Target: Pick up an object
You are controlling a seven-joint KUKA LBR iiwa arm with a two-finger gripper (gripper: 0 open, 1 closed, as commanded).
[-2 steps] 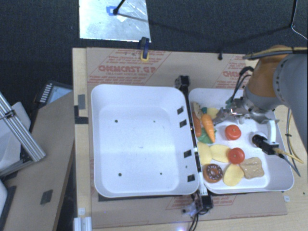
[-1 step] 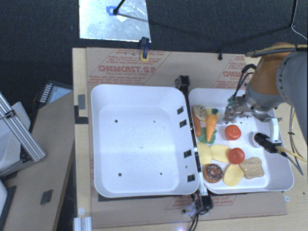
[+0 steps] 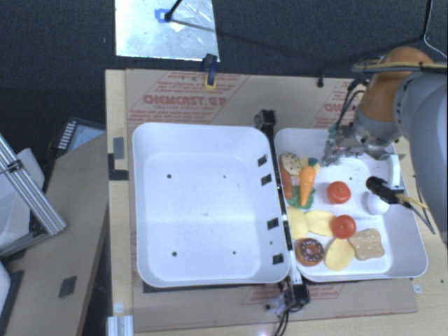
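Closest to the lens in the camera view is the grey arm (image 3: 428, 131), which comes in from 3 o'clock and bends down over the right bin (image 3: 400, 224). Its gripper (image 3: 331, 155) hangs at about 12 o'clock of this bin, over a bare white patch. Whether it is open or closed I cannot tell, and nothing is seen held in it. The left bin (image 3: 203, 201) lies at 9 o'clock of the right one.

All things to pick lie in the right bin. A carrot (image 3: 306, 180) lies near the 9 o'clock wall, with a speckled roll (image 3: 290, 164) just beside it on the wall side. From the gripper, the carrot is near, at 7 o'clock. A red tomato (image 3: 339, 192) is at 6 o'clock and stands apart from its neighbours. Toward 6 o'clock of the bin crowd some yellow pieces (image 3: 320, 222), a second tomato (image 3: 344, 225), a doughnut (image 3: 309, 251) and a toast (image 3: 367, 243).

As I judge, the step in hand is to choose a target and come down on it. The red tomato seems the best choice, because free floor surrounds it. The gripper should be centred above it and close across its widest part, low enough that the round skin does not slip out. The carrot is riskier, because the roll may be caught together with it.
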